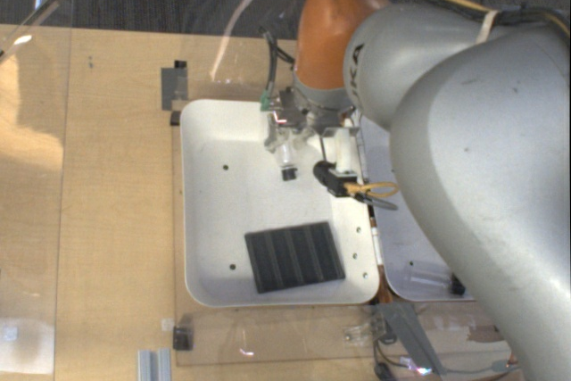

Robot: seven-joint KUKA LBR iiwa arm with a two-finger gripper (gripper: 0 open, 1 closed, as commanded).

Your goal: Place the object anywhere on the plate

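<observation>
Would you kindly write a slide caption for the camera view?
The claw hovers over the left bin; a black ribbed pad lies nearer the camera.

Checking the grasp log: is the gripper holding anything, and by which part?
Cannot be told: the gripper hangs above the left bin, too small and blurred to show a held object.

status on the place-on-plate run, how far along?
Done: nothing visible. The black ribbed pad, presumably the plate, has nothing on it.
In hand: the gripper is over the far half of the left bin, short of the pad. Whether it carries anything can't be told.
Left: the whole placement. A small dark thing lies in the right bin, possibly the object.
</observation>
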